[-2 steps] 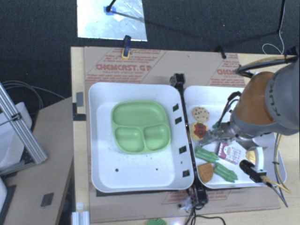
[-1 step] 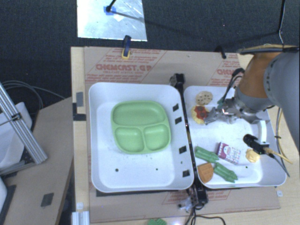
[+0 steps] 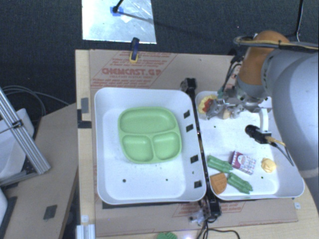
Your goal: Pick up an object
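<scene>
Toys (image 3: 242,162) fill right bin (image 3: 286,185); left bin (image 3: 107,148) holds green tray (image 3: 148,134); pincer (image 3: 219,108) state unclear.

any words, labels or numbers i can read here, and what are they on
"CHEMCAST GP": red print on the brown board under the two white bins, repeated in faint rows; other lines too blurred to read.
Small red and white packet in the right bin: has printing, too small to read.
Green divided tray in the left bin: no text visible.
</scene>
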`<action>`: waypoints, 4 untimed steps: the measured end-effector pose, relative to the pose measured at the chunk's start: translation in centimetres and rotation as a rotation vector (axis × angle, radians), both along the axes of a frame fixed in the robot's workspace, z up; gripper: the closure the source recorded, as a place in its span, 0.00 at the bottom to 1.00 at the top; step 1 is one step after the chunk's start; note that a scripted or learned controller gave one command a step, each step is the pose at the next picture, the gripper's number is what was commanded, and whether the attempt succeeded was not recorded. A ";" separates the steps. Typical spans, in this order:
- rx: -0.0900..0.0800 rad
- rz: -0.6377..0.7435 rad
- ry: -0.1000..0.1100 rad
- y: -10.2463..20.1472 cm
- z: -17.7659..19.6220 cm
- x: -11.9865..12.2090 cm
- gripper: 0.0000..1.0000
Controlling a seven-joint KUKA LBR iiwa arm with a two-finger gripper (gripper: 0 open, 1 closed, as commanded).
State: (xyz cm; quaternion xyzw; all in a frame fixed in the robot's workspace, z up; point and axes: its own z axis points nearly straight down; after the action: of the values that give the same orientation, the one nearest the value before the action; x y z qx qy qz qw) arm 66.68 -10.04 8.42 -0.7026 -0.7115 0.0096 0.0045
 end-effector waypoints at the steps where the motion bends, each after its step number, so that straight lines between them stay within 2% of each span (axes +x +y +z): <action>1: 0.007 -0.012 -0.020 -2.7 0.1 0.2 0.00; 2: 0.007 -0.012 -0.019 -2.6 0.0 -3.9 0.00; 3: 0.005 -0.008 -0.034 -2.7 1.6 -3.3 1.00; 4: 0.004 -0.007 -0.033 -2.7 1.6 -3.4 0.00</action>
State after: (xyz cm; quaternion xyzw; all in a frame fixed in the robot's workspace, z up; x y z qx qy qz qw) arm 63.32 -12.72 10.01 -0.7053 -0.7089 -0.0036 -0.0059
